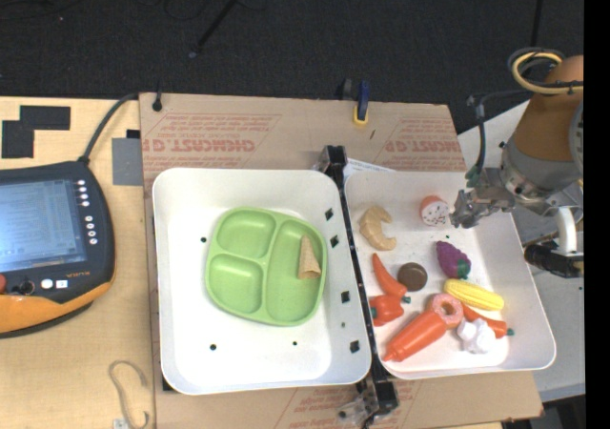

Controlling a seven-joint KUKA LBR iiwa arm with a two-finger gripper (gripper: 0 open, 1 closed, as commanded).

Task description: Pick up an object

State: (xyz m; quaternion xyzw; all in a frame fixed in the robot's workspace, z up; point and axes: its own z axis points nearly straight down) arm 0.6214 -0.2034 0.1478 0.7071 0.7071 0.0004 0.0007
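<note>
Carrot (pixel 416 336) at right bin (pixel 534 322) near edge, lg. to sm.: green divided plate (pixel 262 265) mid left bin (pixel 181 255) w/ cone (pixel 309 257) in one compartment, then corn (pixel 474 296), croissant (pixel 377 227), grapes (pixel 452 257), all loose, prob. pick stock; gripper (pixel 467 208) over right bin far-right corner, grip state unclear; cardboard-topped bench (pixel 238 136).

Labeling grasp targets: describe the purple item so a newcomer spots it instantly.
Look in the right white bin, toward its right half. The purple grape bunch lies just above the yellow corn and right of the brown disc. It's the only purple thing there.
</note>
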